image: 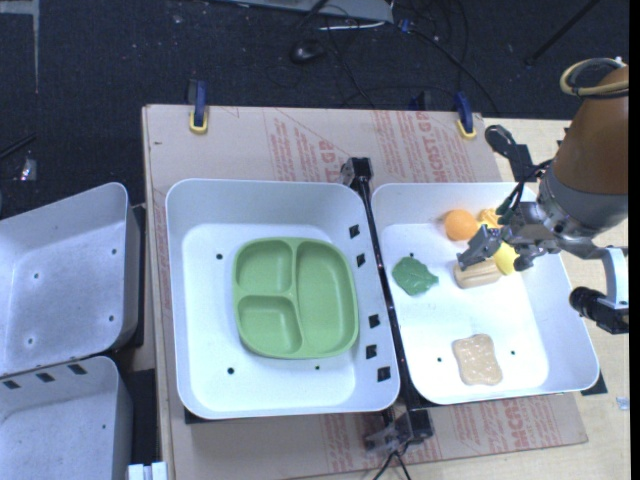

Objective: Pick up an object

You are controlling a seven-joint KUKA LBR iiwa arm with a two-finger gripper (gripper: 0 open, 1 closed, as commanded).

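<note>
Reaching in from the right over the right bin (560,368), arm low, nothing lifted yet: pick still to do. Gripper (488,248) down on the tan block (478,275), just beside the yellow piece (506,259) and orange ball (460,224); opening impossible to tell.

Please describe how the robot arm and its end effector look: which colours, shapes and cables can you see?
The arm is grey metal, rounded, with a wide orange band above the wrist. Black cables loop beside it. The end effector is dark, narrow and mechanical.
</note>
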